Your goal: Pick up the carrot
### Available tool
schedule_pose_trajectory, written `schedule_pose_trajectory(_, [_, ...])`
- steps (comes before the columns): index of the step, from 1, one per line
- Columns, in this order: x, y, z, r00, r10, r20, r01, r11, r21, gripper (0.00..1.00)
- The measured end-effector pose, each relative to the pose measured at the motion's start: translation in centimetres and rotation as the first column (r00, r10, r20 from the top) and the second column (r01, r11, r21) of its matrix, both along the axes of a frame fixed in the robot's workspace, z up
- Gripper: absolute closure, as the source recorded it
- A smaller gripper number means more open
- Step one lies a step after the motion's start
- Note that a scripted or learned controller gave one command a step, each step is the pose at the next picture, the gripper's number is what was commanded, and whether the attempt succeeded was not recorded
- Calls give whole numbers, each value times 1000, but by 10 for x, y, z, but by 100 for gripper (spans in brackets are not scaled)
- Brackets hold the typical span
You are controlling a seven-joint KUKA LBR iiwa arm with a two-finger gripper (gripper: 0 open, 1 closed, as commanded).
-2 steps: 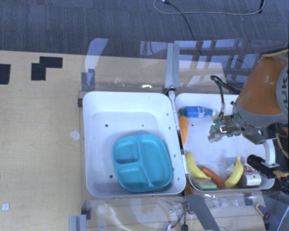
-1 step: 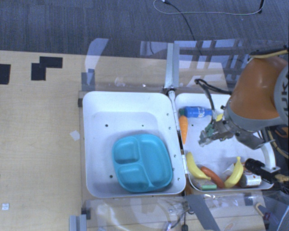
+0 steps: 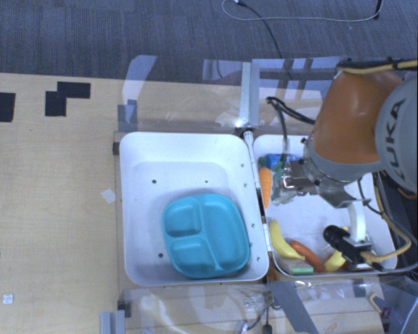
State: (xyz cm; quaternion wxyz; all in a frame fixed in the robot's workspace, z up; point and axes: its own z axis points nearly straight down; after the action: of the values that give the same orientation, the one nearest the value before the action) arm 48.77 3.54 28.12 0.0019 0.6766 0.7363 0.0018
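Closest to the lens is the arm's orange band (image 3: 346, 124), bulging over the far right part of the right bin (image 3: 310, 215). Below it the tool (image 3: 285, 184) hangs low in that bin's left half. Whether it is released or clenched cannot be told, since the wrist hides much of it.

Just beside the tool, on its left, lies the carrot (image 3: 265, 186), orange and stretched lengthwise along the bin's left wall. Whether the tool touches it cannot be told either. A small blue thing (image 3: 270, 160) sits just beyond the carrot's far end, in the bin's far left corner.

Toward the near edge of the same bin a yellow banana (image 3: 281, 240) curves along the left wall. A red-orange, sausage-shaped piece (image 3: 307, 254) lies just beside it on the right. A small green block (image 3: 302, 269) rests against the near wall, and a yellow piece (image 3: 334, 262) lies a little further right.

Across the dividing walls, the left bin (image 3: 170, 163) holds a teal plate (image 3: 206, 236) with three compartments. The plate is flat on the floor in the bin's near right part, close to the wall next to the carrot's bin.

Both bins stand on a pale wooden worktop (image 3: 59, 215), which bears black marks (image 3: 65, 98) well off to the left. Beyond the worktop runs dark carpet (image 3: 130, 32) with a thin cable (image 3: 307, 16) looped across it.
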Motion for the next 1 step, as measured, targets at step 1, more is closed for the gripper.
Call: schedule_pose_trajectory(1, [7, -38, -44, 988, 155, -1, -155, 988, -1, 100])
